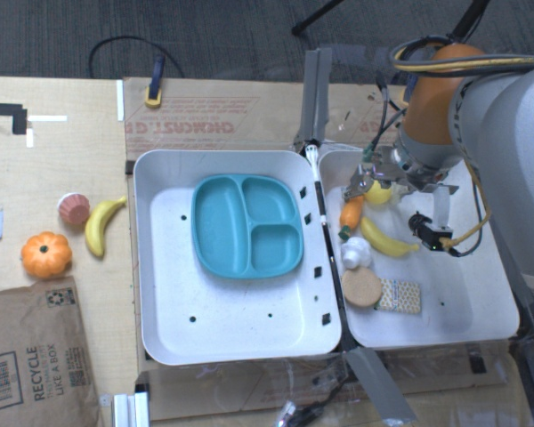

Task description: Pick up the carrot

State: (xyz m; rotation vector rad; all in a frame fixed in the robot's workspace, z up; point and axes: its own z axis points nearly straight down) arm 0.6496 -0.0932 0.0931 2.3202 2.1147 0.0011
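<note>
1. Camera view, landmark = the teal tray (247, 225), which sits in the left bin (160, 327), three compartments.
2. Right bin (481, 318) is just right of the tray's bin; the two touch along a shared edge.
3. Carrot (351, 214) lies in the right bin, right of the tray, close to the shared edge, tilted with the green end down.
4. Arm (445, 96) comes in from the right, orange band above the wrist, well right of the tray and further up.
5. Gripper (367, 183) sits just above the carrot's upper end, beside a lemon (380, 192). Can't tell how far the claw is spread or whether it has anything; fingertips are lost in clutter.
6. Banana (388, 239) is just right of the carrot, further from the tray.
7. White ball (355, 253) is below the carrot; tan disc (362, 286) below that, cracker (399, 295) beside the disc.
8. Left of the tray, outside the bins on the bench (36, 167): second banana (101, 224), pink cupcake (74, 209), pumpkin (46, 255).
9. Cardboard (27, 354) is at lower left, well away from the tray.
</note>
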